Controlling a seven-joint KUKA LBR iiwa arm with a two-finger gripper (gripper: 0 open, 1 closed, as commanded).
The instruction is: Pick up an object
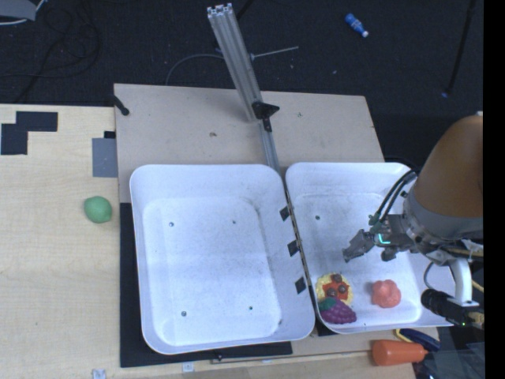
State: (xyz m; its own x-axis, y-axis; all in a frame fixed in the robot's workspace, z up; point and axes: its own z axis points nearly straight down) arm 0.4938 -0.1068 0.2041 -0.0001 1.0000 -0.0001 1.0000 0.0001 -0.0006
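Hovering low inside the right bin (pixel 347 181), the gripper (pixel 357 246) with its state impossible to tell. Lying near it in the front corner, a pink object (pixel 386 293) and a fruit toy (pixel 335 297). Sitting on the wooden bench (pixel 47 235), left of the left bin (pixel 150 184), a green ball (pixel 99 209).

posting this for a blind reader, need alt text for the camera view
A grey robot arm's gripper hangs over the right bin, above a pink object and a cluster of yellow, red and purple toys at its near edge. A green ball lies on the bench, left of the left bin.
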